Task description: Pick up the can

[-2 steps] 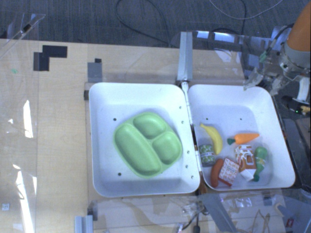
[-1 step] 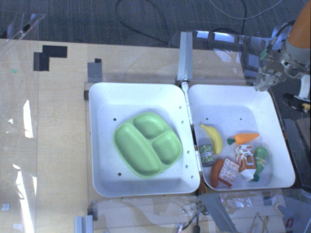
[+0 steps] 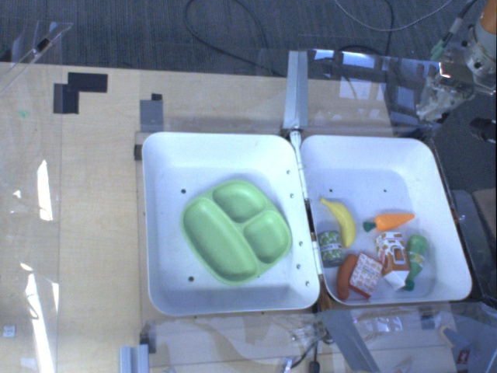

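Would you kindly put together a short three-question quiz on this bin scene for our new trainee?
1. True or false: the can lies in the same bin as the green divided plate.
2. The banana touches or nearly touches: A) the can, B) the green bottle, C) the plate.
3. Fill in: the gripper hovers beyond the right bin's ____ edge.

Key: 1 false; 2 A; 3 far.

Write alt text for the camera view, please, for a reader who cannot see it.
A small green-labelled can lies in the right white bin beside a yellow banana, an orange carrot and small cartons. The left white bin holds a green divided plate; the gripper hangs outside, upper right.
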Controlling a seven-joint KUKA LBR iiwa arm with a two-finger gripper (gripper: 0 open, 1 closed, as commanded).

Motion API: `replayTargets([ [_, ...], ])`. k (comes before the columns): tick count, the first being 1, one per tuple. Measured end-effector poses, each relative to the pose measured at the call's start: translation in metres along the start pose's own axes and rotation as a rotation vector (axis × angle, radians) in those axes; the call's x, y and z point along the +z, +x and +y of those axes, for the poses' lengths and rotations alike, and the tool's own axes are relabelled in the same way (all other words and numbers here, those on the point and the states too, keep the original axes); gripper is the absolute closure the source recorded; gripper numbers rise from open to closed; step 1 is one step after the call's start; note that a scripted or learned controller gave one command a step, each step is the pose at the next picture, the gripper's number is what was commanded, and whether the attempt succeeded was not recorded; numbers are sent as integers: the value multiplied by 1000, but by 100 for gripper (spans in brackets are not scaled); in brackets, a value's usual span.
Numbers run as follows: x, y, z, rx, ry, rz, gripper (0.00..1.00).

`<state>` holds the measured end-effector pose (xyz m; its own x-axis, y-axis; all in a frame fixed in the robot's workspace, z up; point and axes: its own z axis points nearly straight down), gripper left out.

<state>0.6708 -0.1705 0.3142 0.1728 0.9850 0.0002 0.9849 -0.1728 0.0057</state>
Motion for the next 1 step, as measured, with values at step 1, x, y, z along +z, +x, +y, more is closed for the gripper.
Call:
replayTargets([
  [1, 0, 0, 0, 0, 1, 0, 0],
])
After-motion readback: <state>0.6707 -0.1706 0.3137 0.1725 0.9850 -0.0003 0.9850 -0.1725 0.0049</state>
